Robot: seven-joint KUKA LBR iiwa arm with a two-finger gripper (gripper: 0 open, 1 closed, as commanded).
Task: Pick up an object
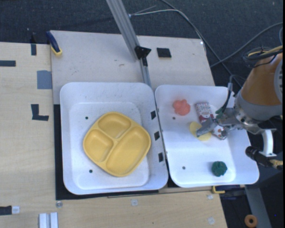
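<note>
The yellow object (203,131) lies in the right bin (194,175), near its middle, just beside the gripper (210,127), which is low over the bin; whether it is wide, narrow or holding anything I cannot tell. A pink object (181,107), a red-and-white packet (204,111) and a green object (219,168) share that bin. A yellow divided tray (116,143) sits in the left bin (71,127).

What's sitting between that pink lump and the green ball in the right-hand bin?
In the camera view, a small yellow piece lies roughly between the pink lump and the green ball; the gripper is at it.
</note>
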